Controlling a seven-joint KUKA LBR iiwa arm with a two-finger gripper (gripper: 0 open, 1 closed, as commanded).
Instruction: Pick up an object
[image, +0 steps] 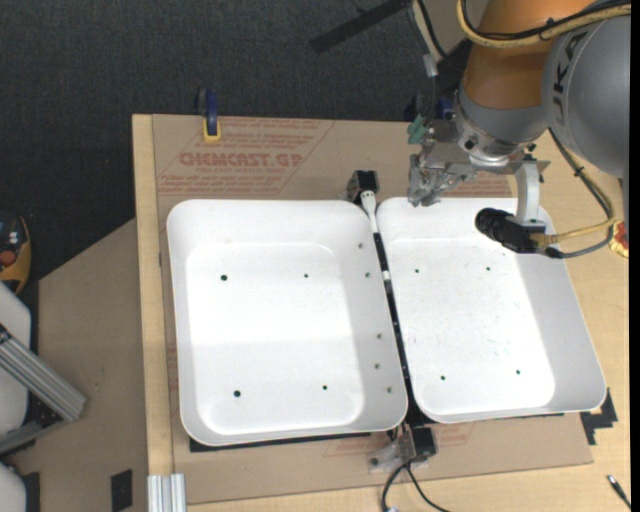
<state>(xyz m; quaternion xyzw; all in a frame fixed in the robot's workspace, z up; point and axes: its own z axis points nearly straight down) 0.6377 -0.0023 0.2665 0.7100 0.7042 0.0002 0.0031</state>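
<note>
Where the grey arm (590, 70) reaches in from the right, its gripper (430, 190) hangs low over the far edge of the right bin (480, 330), close to that bin's far left corner. It is small and partly in shadow, so I cannot tell if the gripper is spread or pressed together, and I cannot tell if it touches the rim. I cannot make out anything pinched in it. An orange band (505, 70) goes round the arm just above the gripper. Just beside the gripper, to its right, a white bracket (528, 190) hangs from the wrist with a black part (503, 228) at its bottom end. A thin cable (580, 240) runs from it to the right. That black part sits over the far side of the right bin. I cannot tell which thing is to be picked up, or where it lies from the gripper. Both bins have a few small dark dots (223, 278) on their white floors. The left bin (270, 320) is well apart from the gripper. A black strip (385, 280) runs between the two bins. The bins sit on a brown board (250, 150) with red letters, and a blue clamp (209, 105) grips its far edge.
</note>
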